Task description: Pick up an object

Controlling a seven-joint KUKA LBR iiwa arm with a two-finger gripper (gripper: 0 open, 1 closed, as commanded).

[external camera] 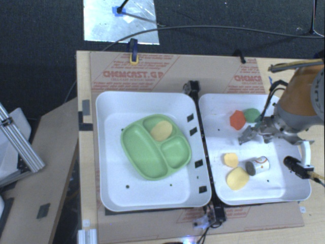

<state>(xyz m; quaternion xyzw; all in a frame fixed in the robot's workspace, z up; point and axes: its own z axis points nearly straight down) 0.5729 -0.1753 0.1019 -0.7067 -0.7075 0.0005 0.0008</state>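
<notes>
On the right white bin (292,189), nothing is yet held; the gripper (249,135) is poised with jaws parted, empty, at five o'clock of the orange block (237,120).

I see the bench's brown board (152,67) printed with red lettering, a yellow and blue clamp (133,51) at its far edge. Beyond it a shiny foil sheet (119,14) lies on dark carpet (40,34). An aluminium rail (18,141) slants in at the left, over a tan table (51,156).
</notes>
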